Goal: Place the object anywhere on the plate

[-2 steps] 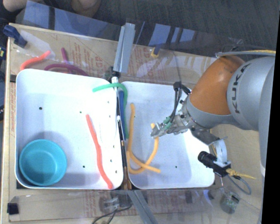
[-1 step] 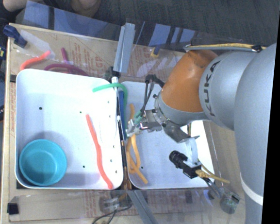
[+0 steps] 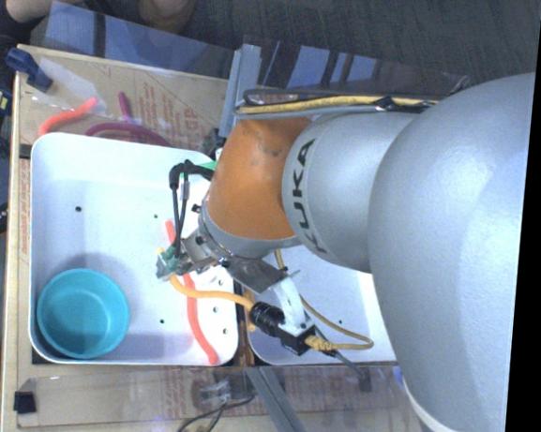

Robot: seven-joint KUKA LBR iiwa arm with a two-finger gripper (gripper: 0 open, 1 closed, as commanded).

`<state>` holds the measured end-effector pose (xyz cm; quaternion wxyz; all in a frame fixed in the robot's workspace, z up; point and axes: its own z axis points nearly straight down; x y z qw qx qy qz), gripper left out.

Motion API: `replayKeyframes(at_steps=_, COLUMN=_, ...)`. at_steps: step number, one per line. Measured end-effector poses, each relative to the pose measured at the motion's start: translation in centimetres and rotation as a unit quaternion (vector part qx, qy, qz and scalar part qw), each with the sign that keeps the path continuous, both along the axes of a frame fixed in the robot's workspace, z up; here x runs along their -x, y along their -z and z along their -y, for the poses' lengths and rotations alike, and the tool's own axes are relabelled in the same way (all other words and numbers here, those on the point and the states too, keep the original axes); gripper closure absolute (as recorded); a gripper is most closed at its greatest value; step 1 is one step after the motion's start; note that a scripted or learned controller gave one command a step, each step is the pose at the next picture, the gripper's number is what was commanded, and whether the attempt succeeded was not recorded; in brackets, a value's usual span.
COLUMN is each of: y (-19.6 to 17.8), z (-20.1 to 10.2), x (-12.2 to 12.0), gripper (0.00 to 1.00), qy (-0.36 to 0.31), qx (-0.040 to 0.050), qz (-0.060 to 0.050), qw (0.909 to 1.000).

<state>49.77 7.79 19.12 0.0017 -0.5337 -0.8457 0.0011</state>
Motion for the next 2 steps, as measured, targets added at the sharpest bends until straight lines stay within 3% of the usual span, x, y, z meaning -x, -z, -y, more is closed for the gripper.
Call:
replayKeyframes(at_steps=1, y=-5.8, z=-6.6, x=2.1, gripper=1.0, qy=-0.098, qx=-0.0006, qz=0.003, qw=0.9952)
replayKeyframes(at_steps=2, y=0.5, z=-6.9, x=1.3, gripper=1.0, qy=-0.128, qx=0.0004, qz=-0.001, qw=0.9918)
